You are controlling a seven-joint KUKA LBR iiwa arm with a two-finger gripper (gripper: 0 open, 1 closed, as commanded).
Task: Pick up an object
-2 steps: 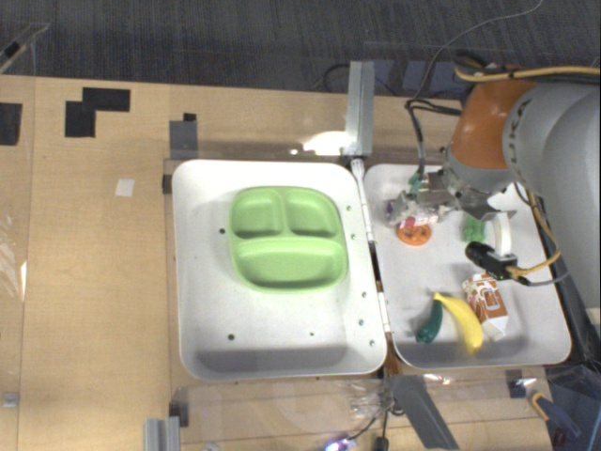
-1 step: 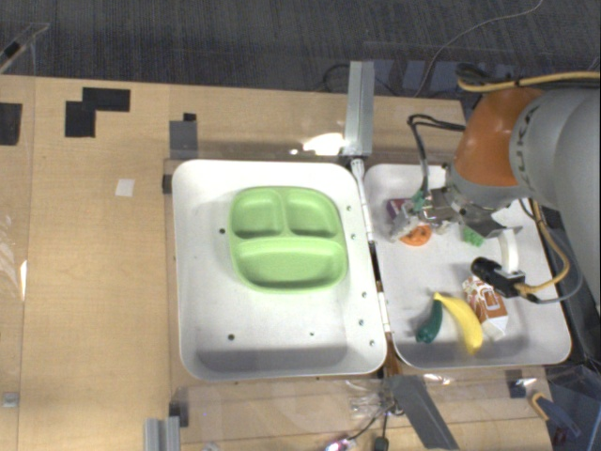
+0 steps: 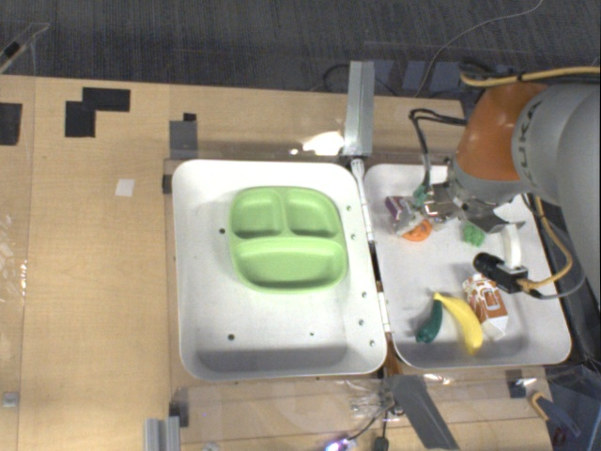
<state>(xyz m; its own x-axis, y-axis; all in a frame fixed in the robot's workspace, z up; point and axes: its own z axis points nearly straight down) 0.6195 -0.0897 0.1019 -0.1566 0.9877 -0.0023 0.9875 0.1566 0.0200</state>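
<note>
Orange piece [image 3: 417, 232] lies just beneath end effector [image 3: 430, 205].

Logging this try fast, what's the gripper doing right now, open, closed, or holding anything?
Gripper: low in the right bin, by the orange piece; open or closed cannot be told.

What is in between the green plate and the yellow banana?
In the camera view, the bins' two rims lie between the green plate and the banana, then a small dark green object touching the banana's near end.
</note>
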